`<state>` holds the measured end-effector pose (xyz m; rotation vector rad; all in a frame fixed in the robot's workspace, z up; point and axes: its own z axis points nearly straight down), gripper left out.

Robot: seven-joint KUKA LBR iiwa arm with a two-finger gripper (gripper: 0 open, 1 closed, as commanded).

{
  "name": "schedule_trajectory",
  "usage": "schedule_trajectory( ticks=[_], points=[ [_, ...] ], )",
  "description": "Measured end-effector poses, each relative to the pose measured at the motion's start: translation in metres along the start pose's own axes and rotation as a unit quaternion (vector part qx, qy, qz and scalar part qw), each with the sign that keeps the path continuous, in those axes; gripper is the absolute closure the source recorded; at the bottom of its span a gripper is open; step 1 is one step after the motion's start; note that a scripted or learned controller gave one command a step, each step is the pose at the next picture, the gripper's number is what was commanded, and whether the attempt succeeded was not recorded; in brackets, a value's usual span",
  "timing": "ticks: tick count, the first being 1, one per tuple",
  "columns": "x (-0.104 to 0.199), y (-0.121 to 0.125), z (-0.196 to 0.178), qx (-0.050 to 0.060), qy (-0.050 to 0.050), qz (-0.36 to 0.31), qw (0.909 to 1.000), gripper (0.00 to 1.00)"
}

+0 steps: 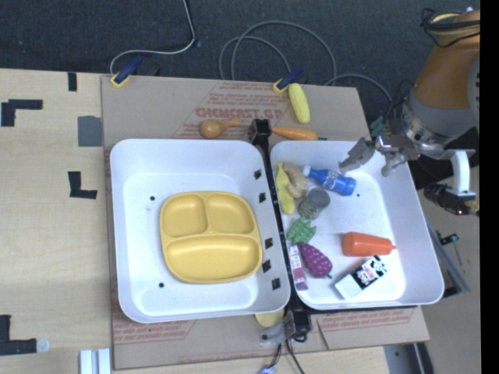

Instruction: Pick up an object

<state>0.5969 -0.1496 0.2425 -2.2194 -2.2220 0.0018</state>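
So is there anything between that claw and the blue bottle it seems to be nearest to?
Nothing visible blocks it. The gripper hangs over the right bin near its far right corner, and the blue bottle lies just to its left with bare bin floor between them. The grey can and other toys sit beyond the bottle.

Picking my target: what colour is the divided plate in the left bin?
Yellow plate, clearest in the camera view.

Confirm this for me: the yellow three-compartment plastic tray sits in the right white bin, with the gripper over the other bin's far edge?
Not quite. The camera view shows the yellow three-compartment plastic tray in the left white bin; the gripper is over the right bin's far edge.
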Motion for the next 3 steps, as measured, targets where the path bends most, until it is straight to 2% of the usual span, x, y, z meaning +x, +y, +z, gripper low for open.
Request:
schedule_trajectory(
  ticks=[1,2,3],
  points=[
    [0.034,-0.034,0.144,-0.005,-0.001,0.000,1.0000,0.00],
    [0.028,0.070,0.159,0.004,0.000,-0.001,1.0000,0.00],
    [0.026,0.066,0.147,0.007,0.000,-0.001,1.0000,1.00]
  ],
)
